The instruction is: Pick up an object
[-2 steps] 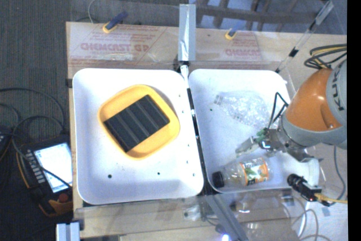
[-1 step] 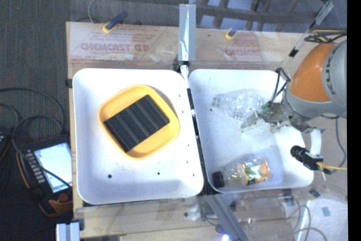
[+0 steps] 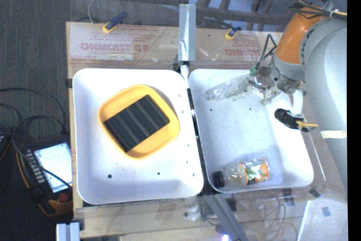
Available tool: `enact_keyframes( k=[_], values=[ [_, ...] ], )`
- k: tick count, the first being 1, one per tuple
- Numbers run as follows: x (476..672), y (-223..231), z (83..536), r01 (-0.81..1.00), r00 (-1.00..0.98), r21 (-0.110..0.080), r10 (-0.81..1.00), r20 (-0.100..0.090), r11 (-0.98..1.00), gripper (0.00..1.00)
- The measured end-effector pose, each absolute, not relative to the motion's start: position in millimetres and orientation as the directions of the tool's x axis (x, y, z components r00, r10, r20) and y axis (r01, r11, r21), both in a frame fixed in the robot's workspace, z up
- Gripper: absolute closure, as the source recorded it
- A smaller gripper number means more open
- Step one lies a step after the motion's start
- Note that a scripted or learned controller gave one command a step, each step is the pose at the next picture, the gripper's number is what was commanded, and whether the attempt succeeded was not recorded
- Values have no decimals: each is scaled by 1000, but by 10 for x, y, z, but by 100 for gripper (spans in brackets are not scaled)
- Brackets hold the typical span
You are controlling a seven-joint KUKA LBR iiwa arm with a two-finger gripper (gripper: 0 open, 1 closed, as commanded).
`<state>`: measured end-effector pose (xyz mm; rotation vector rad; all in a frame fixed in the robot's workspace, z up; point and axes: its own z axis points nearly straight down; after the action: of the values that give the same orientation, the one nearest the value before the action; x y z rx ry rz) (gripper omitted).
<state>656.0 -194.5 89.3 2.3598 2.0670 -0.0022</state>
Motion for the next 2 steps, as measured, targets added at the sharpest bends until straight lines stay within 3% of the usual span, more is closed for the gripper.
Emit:
enact_keyframes(
  k=[1, 2],
  values=[
    [6497, -2157, 2156, 984, 181, 1, 983, -5, -181, 0],
    [6579, -1879, 2067, 996, 86, -1, 996, -5, -86, 0]
  ],
)
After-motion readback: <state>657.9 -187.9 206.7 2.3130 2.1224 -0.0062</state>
